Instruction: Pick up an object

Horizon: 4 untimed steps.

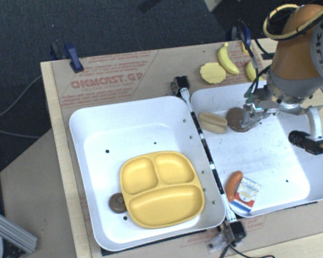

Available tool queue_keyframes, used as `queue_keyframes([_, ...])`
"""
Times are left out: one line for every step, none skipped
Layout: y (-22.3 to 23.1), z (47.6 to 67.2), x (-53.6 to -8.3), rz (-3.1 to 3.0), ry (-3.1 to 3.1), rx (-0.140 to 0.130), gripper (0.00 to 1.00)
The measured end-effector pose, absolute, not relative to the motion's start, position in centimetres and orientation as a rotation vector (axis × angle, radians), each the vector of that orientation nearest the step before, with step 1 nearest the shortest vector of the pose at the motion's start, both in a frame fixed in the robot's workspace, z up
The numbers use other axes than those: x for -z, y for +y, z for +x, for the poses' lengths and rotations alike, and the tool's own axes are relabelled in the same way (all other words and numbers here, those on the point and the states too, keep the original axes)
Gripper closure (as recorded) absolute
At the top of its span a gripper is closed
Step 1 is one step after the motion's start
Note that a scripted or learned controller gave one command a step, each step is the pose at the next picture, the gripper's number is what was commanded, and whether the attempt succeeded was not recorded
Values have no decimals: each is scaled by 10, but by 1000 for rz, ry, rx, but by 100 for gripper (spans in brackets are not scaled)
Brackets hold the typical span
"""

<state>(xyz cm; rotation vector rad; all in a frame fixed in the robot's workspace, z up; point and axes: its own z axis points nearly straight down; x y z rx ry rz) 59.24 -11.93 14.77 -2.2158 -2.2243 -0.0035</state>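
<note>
White left bin (95,164): yellow divided tray (160,189), brown disc (117,203) touching its left edge. Right bin (312,184): tan bread roll (213,122), orange carrot (233,183), small packet (246,194). Gripper (253,112) over brown round piece (237,120); grip state cannot be told.

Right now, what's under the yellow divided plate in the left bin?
The yellow divided plate rests on the left bin floor. A brown round disc pokes out beside its left edge, possibly partly tucked under. Anything else beneath is covered.
</note>
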Motion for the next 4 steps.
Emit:
queue_keyframes([-122, 593, -144, -2220, -2220, -1, 0])
queue_keyframes([-138, 636, -83, -2224, -2225, 2, 0])
queue_keyframes([-104, 667, -84, -2214, -2227, -5, 0])
queue_keyframes([-96, 617, -85, -2220, -2217, -4, 0])
